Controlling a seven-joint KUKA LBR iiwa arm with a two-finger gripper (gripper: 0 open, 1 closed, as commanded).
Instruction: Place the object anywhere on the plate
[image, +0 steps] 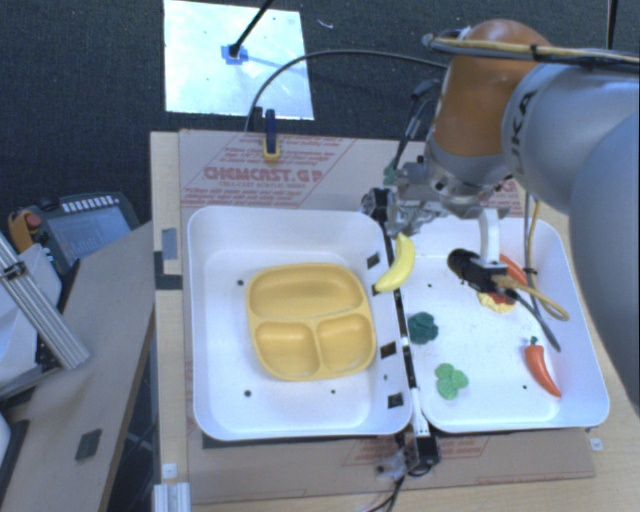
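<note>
Red "CHEMCAST" lettering marked the cardboard (262, 172); the gripper (403, 225) pinched a curved yellow banana (398, 266) beside the smooth, three-compartment yellow plate (306, 320).

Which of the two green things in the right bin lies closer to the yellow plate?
The darker green piece, higher up beside the divider; the lighter green one sits lower right.

The banana (399, 264) hanging just below the jaws is looking like smooth yellow plastic with a soft sheen. The plate (305, 321), left of the jaws, is showing matt yellow plastic. Both bins (220, 300) are appearing as smooth white plastic, faintly glossy. The cardboard (290, 170) behind the jaws is looking dull and papery. The arm (560, 110) above is gleaming, grey and orange.
</note>
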